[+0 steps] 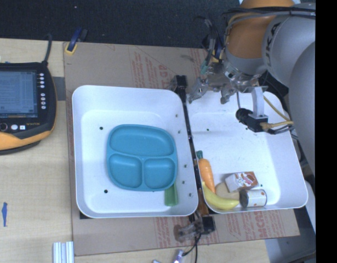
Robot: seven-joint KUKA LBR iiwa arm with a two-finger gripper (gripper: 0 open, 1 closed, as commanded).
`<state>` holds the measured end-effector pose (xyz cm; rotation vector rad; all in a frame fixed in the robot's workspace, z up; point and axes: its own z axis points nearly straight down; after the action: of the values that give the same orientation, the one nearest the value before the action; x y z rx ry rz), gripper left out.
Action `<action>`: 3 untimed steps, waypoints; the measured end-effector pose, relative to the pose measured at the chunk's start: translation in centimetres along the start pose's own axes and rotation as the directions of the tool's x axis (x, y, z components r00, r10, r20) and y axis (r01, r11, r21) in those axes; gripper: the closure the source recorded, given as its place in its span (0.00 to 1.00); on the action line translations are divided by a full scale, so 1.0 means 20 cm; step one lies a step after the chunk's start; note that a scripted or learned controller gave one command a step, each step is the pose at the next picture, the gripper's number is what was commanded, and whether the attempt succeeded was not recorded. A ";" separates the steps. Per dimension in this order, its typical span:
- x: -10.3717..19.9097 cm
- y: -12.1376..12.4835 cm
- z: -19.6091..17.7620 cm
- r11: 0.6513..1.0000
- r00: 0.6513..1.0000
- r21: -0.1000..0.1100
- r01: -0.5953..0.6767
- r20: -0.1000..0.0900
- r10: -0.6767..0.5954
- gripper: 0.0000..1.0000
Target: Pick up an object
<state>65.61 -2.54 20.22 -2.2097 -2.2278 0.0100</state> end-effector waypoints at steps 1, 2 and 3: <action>0.00 0.00 -0.05 1.000 1.000 0.001 0.002 0.000 -0.002 1.00; 0.00 0.00 -0.05 1.000 1.000 0.002 0.002 0.000 -0.002 0.00; -0.01 0.00 -0.10 1.000 1.000 0.003 0.003 0.000 -0.003 1.00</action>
<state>65.64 -2.70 22.29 -2.2044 -2.2302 0.0136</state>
